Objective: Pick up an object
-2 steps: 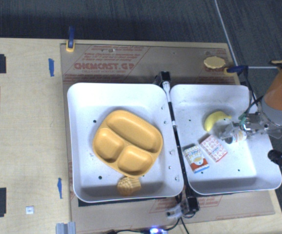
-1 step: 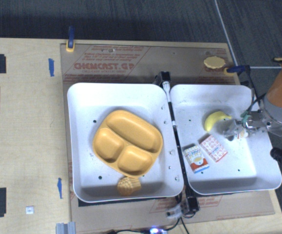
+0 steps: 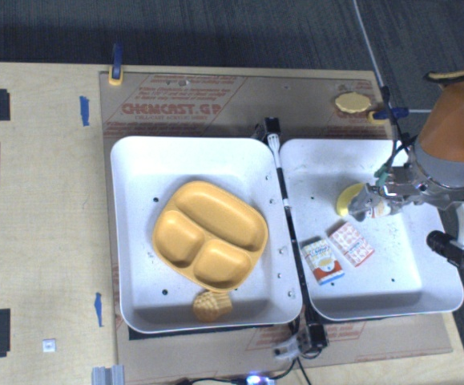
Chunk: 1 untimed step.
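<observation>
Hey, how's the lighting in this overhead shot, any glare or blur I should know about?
Camera view: even, soft lighting; the left white bin looks bright but keeps detail; the yellow tray has mild sheen; the gripper area is slightly blurred, small print on the cards unreadable.

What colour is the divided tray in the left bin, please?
Mustard yellow all over; the divided tray shows best in the camera view.
</observation>
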Motion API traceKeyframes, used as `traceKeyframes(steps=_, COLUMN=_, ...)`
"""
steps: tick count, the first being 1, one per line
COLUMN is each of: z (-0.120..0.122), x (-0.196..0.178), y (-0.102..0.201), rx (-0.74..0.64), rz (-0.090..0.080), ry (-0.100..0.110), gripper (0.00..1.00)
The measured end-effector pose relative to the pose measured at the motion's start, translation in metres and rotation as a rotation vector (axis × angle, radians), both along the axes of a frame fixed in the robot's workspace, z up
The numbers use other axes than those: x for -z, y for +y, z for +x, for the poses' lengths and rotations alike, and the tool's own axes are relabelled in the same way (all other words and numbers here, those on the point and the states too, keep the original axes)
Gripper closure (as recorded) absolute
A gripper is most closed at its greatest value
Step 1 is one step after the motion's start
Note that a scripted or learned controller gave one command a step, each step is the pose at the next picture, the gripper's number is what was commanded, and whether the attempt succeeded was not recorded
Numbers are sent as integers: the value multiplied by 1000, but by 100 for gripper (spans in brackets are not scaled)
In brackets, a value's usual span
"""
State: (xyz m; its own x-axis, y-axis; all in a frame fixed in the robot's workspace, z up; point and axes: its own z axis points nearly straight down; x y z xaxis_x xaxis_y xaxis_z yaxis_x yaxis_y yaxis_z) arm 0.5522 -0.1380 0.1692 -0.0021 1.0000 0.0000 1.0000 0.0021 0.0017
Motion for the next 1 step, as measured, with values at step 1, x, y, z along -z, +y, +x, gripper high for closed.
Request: traceKeyframes(steps=1, z=-2, x=-16, y=85, rx=0, rz=1, ry=2, gripper=100)
